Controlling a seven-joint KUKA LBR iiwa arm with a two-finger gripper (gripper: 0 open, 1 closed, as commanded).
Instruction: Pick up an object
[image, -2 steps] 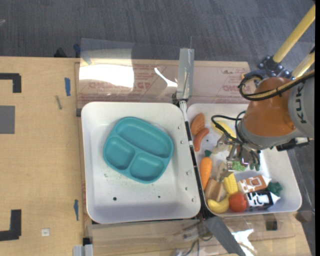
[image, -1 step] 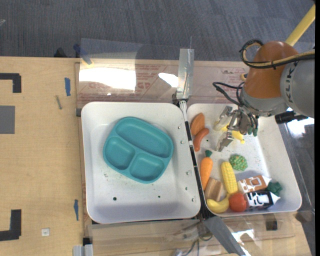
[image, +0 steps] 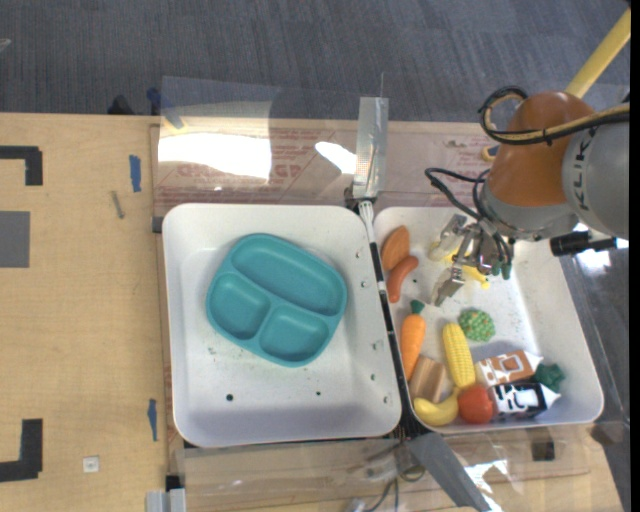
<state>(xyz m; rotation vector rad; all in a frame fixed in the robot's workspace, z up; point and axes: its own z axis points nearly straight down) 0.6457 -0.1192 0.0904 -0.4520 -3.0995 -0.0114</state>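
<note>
My gripper (image: 463, 264) hangs over the upper middle of the right bin (image: 560, 310), below the orange band of the arm (image: 535, 150). A small yellow piece (image: 474, 273) shows at the gripper, and I cannot tell whether it is a toy or part of the tool. Toy foods lie in this bin: two orange-red sausages (image: 398, 258) at the left wall, a carrot (image: 412, 340), a corn cob (image: 458, 355), a green leafy ball (image: 477, 324), a banana (image: 435, 410), a tomato (image: 476, 404) and a small carton (image: 505, 368).
The left bin (image: 190, 380) holds a teal divided plate (image: 277, 298). A tan block (image: 428, 378), a black-and-white box (image: 520, 398) and a dark green broccoli (image: 549, 376) crowd the right bin's near edge. A clear divider (image: 370, 150) stands behind the bins.
</note>
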